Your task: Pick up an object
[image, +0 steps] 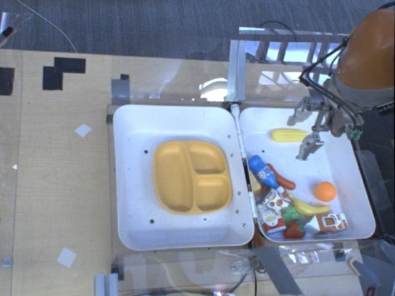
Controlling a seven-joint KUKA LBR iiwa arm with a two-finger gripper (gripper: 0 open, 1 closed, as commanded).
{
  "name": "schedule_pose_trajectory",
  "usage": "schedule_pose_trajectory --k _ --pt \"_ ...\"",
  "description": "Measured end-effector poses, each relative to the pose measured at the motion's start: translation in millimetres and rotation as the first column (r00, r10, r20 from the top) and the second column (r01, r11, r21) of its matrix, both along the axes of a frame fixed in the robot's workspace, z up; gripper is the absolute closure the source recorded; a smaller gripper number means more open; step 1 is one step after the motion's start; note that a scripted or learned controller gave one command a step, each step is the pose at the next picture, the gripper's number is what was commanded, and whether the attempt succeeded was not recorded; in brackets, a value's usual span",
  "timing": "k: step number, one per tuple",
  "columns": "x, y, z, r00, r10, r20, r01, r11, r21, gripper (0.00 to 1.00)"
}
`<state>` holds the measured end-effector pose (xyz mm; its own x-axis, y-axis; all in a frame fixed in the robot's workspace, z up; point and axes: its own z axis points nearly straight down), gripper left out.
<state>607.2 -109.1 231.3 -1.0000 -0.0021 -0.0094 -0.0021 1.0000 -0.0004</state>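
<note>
**Gripper poised over the right bin, nothing between its fingers**

The gripper (316, 134) hangs above the far part of the right bin (364, 184), its jaws spread and released, holding nothing. Just to the jaws' left, near one fingertip, lies a yellow corn cob (289, 135); it seems the likeliest target. Its long axis runs across the bin, left to right, with the blunter end toward the jaws. To grasp it well, the jaws should likely shift left until centred over the cob's middle, straddle its short width, then descend squarely before closing.

Below the jaws, toward the near wall, sit an orange ball (325, 192), a banana (308, 208), a blue bottle (263, 171) and small cartons (333, 222), crowded together. Farther left, the left bin (133, 165) holds a yellow divided plate (192, 176).
</note>
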Motion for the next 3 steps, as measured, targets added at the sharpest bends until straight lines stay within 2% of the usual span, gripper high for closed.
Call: schedule_pose_trajectory --k 1,2,3 --pt "-5.2 -45.0 -123.5 0.962 -0.272 -0.005 0.272 0.962 0.002 0.00" --pt "-72.0 -37.0 -129.6 0.740 -0.672 -0.004 0.672 0.740 0.004 0.00" --pt "-95.0 -42.7 -141.4 0.402 -0.916 -0.001 0.916 0.402 0.013 0.00"
